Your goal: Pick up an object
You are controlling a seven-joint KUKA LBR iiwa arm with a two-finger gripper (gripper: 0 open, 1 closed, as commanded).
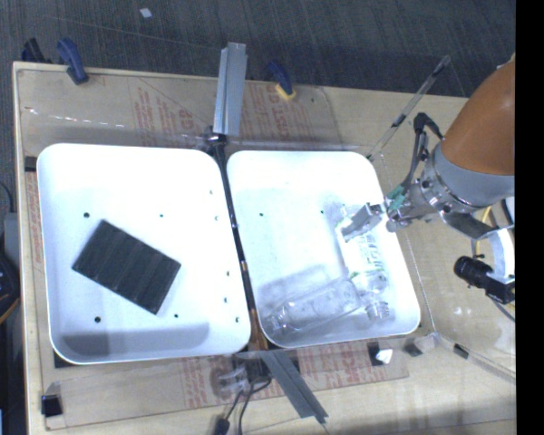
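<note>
Clear plastic bottles lie in the right bin, near its near-right corner, below the gripper, whose fingers' spread I cannot tell; slick, rounded plastic may well squirt free when pinched.

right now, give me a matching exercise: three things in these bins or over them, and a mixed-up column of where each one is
Things:
1. dark ribbed pad
2. clear plastic bottles
3. gripper

Places:
A. lying in the right bin's near right part
B. above the right bin, near its right rim
C. flat in the left bin, lower left part

Pairs: 1-C, 2-A, 3-B
</note>
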